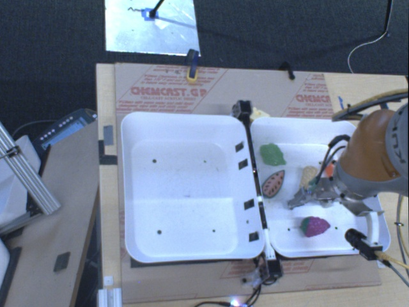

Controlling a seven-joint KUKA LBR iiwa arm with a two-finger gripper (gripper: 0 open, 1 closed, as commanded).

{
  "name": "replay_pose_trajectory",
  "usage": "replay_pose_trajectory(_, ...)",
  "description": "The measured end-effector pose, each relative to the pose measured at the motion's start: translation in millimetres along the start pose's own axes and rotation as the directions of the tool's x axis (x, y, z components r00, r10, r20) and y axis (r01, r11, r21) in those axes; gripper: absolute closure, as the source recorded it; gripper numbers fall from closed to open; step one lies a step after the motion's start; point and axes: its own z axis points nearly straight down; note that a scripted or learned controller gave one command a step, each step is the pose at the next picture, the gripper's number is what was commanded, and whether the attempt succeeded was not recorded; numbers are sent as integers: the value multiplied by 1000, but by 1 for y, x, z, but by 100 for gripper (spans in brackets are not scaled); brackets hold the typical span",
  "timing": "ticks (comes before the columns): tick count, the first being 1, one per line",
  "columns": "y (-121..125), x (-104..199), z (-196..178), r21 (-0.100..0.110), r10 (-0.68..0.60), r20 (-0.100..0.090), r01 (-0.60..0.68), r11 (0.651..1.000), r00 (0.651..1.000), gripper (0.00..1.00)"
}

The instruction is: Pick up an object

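Even, cool overhead light — the white bins (185,190) glare slightly, the metal sheet (150,18) shines, shadows stay soft; the whole view is mildly grainy.

The arm (377,158) runs off the right edge — its wrist partly covers a tan object (309,173).

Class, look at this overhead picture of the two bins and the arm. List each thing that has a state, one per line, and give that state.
left bin: bare floor, nothing lying in it
right bin: holds the toys
green toy: lying loose
brown seeded slice: lying loose, near the divider
magenta toy: lying loose, untouched
tan toy: partly hidden by the gripper
gripper: low in the right bin, above the magenta toy
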Motion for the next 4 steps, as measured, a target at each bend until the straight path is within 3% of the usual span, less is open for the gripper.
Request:
replay_pose_trajectory(1,5,3,-17,-12,-9,2,9,1000,1000,100)
replay_pose_trajectory(2,58,55,-17,-14,-17,1,17,1000,1000,100)
replay_pose_trajectory(3,71,47,-7,-11,-12,2,12,1000,1000,100)
replay_pose_trajectory(4,73,60,-7,-10,-12,1,12,1000,1000,100)
